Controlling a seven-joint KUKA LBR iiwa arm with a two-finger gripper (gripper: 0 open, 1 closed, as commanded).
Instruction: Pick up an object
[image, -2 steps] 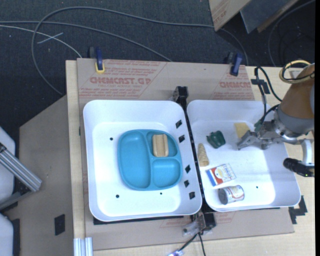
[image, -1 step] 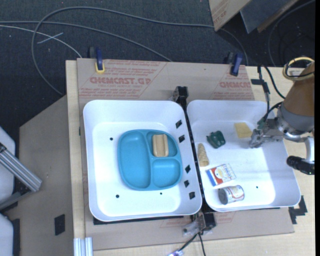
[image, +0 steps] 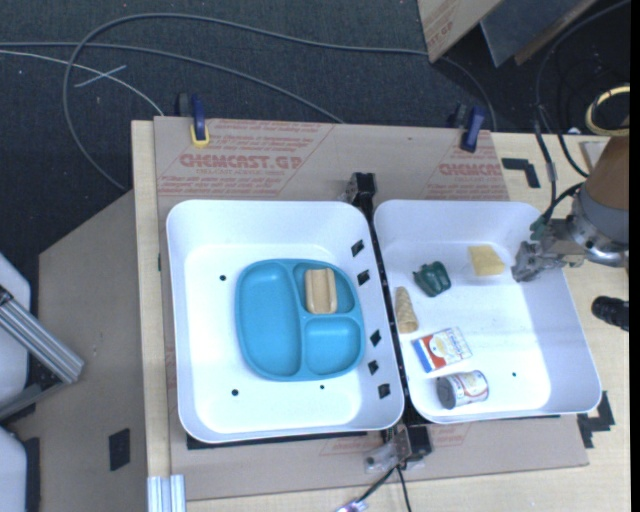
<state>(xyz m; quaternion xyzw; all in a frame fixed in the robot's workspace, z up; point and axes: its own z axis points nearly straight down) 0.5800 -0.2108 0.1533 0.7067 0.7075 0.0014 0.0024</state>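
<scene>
Claw (image: 528, 262) sat low at the right bin's (image: 560, 385) far right edge; couldn't tell its opening. Nearest pick was the yellow sponge (image: 487, 260), just left of it: looked light, soft, compressible, so pinch across the short sides. The can (image: 463, 388), lying down, would probably roll and slip.

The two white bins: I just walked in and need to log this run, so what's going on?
A grey arm's gripper hovers at the right white bin's upper right edge, near a yellow sponge-like block. A dark green pepper-shaped toy, a small can and a red-white-blue card lie untouched. The left bin holds a blue divided tray.
</scene>
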